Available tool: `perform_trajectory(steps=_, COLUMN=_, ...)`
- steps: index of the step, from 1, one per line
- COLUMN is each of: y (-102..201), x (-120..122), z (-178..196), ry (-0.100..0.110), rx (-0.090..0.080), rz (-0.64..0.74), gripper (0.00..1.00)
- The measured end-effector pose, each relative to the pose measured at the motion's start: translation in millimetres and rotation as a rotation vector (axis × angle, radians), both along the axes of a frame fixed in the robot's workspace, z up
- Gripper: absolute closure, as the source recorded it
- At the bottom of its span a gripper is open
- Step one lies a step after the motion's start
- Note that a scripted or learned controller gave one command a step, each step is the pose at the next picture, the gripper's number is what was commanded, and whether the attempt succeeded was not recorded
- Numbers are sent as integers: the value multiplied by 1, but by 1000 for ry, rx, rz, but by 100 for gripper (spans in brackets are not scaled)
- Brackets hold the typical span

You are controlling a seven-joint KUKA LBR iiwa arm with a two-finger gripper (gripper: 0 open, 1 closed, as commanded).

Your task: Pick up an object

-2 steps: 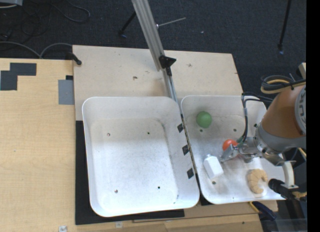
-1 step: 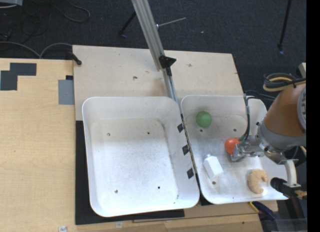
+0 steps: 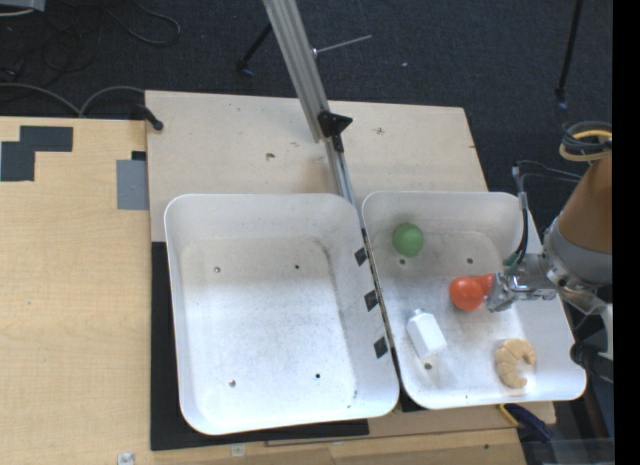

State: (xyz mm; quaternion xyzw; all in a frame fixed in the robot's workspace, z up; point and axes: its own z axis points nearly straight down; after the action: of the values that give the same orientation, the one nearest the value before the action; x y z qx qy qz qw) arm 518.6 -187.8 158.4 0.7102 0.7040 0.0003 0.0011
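The right bin (image 3: 470,205) holds a green ball (image 3: 407,239) near its back left. A red-orange object (image 3: 466,293) sits in the middle, a white block (image 3: 426,334) lies toward the front left, and a tan croissant-shaped piece (image 3: 515,363) lies at the front right. My gripper (image 3: 503,292) is low in this bin, right against the right side of the red-orange object. I cannot see whether it grips that object. The arm (image 3: 585,233) comes in over the bin's right rim.
The left bin (image 3: 190,253) sits beside the right one, with a row of black clips (image 3: 370,298) along the shared rim. A slanted aluminium rail (image 3: 300,63) rises from behind the bins. Wooden bench surface lies to the left.
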Motion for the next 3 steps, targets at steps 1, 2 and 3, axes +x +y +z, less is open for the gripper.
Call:
perform_trajectory(steps=1, y=-7, x=4, z=61, ry=-2, rx=-1, rz=9, gripper=100)
perform_trajectory(steps=2, y=-8, x=5, z=88, ry=1, rx=1, rz=10, gripper=100)
perform_trajectory(steps=3, y=38, x=22, z=91, ry=3, rx=3, rz=14, gripper=100)
